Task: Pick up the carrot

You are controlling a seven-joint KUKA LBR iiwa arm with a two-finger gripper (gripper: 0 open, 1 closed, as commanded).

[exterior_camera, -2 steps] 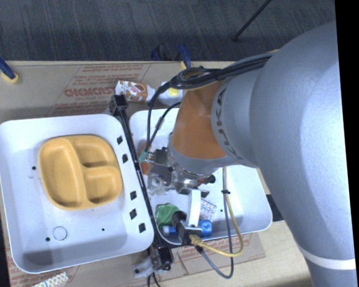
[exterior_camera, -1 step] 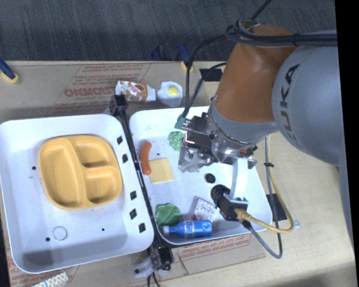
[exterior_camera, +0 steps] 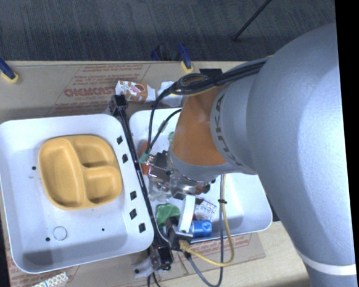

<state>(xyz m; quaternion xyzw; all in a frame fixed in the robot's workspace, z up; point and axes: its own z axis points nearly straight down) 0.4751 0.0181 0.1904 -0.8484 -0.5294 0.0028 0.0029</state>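
My arm reaches down into the right bin [exterior_camera: 259, 217] and covers most of it. The gripper [exterior_camera: 159, 174] sits low at that bin's left side, under the orange wrist band, close to the dividing wall. A small orange piece [exterior_camera: 144, 158] peeks out just left of the gripper by the wall; it may be the carrot, but most of it is hidden. I cannot see anything between the fingers.
A green item [exterior_camera: 167, 213] and a blue item [exterior_camera: 202, 229] lie at the right bin's front. The left bin [exterior_camera: 17, 202] holds a yellow divided tray [exterior_camera: 79, 171]. A snack packet [exterior_camera: 132, 89] lies behind the bins, another packet [exterior_camera: 48, 285] in front.
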